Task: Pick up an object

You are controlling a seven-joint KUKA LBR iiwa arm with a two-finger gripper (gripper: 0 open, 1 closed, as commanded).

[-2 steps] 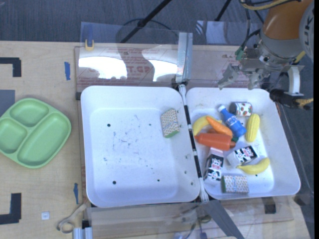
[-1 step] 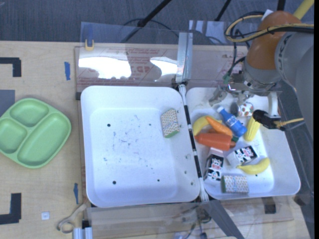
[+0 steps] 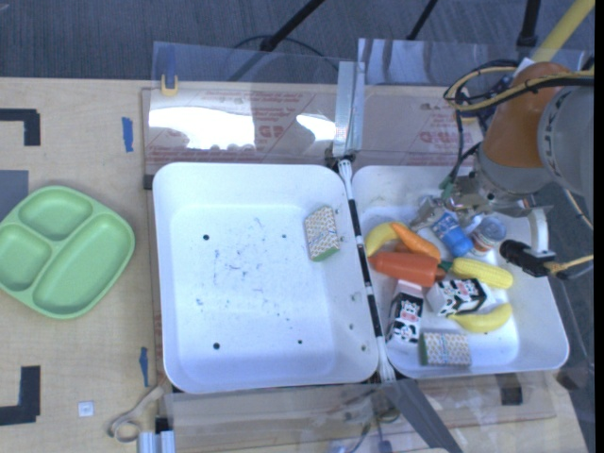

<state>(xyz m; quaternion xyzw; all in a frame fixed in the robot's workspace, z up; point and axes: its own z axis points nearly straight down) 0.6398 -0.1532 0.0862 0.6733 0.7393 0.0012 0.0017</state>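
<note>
Clutter fills the right bin point(image 3: 543, 343): an orange carrot point(image 3: 415, 238), a red block point(image 3: 406, 266), yellow bananas point(image 3: 483, 273), a blue bottle point(image 3: 454, 235), two black-and-white cow-patterned cartons point(image 3: 407, 317) and a speckled sponge point(image 3: 444, 348) near the front rim. The left bin point(image 3: 245, 347) holds a single speckled sponge block point(image 3: 323, 232), lying close to its right wall, just beside the divider between the bins. The arm point(image 3: 528, 130) reaches in from the right, its orange band above the back of the right bin. The claw point(image 3: 453, 202) hangs low over the back part of that pile, near the blue bottle and the carrot; how far it is open cannot be told, as the wrist and tangled parts hide it, and nothing can be seen held in it. On the wooden tabletop point(image 3: 75, 366), well to the left of the bins, sits a green divided plate point(image 3: 62, 250).
</note>
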